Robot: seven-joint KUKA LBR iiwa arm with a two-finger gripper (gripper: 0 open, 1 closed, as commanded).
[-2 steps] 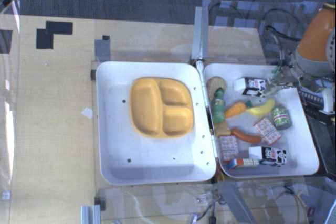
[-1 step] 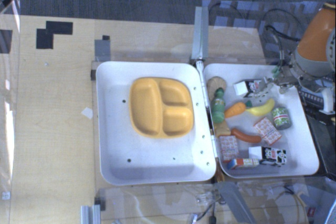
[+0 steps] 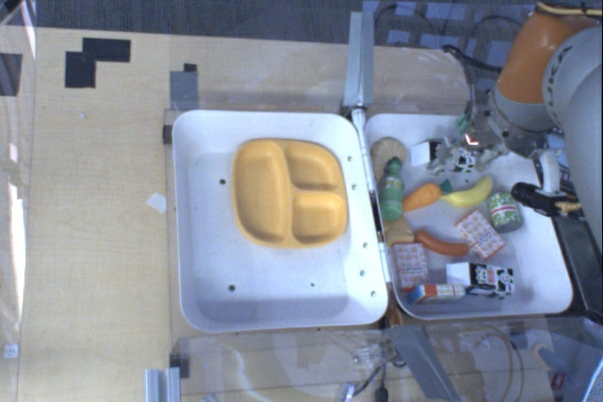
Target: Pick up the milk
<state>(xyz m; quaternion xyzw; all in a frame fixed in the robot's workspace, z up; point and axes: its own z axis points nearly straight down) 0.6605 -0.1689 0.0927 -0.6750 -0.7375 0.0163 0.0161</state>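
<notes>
Two white bins sit side by side on the pale wood surface (image 3: 104, 231). The left bin (image 3: 203, 297) holds a yellow compartment tray (image 3: 287, 191), roughly centred, w/ three sections.

The right bin (image 3: 546, 282) is crowded. A milk carton (image 3: 491, 278) (white w/ black cow patches) lies on its side near the bin's front edge, just right of a small flat red-and-blue item (image 3: 434, 293). A second small black-and-white patched object (image 3: 461, 160) sits near the back of the bin, right at the jaws; too small to tell exactly what it is.

Other items: green bottle (image 3: 390, 186) lying along the bin's left wall, a round tan thing (image 3: 388, 150) behind it, carrot (image 3: 422, 196) beside the bottle, banana (image 3: 468, 194) to the carrot's right, sausage (image 3: 441, 244) nearer the front, a red patterned packet (image 3: 409, 263) left of it, another patterned packet (image 3: 480, 234) to its right, and a green can (image 3: 504, 212) near the right side.

The arm (image 3: 556, 71) reaches in from the right, orange band visible, wrist low over the back of the right bin. The gripper (image 3: 468, 146) is down among the items by the banana and the patched object, well apart from the carton at the front. Cannot tell the state of the jaws; that spot is too cluttered & small.
</notes>
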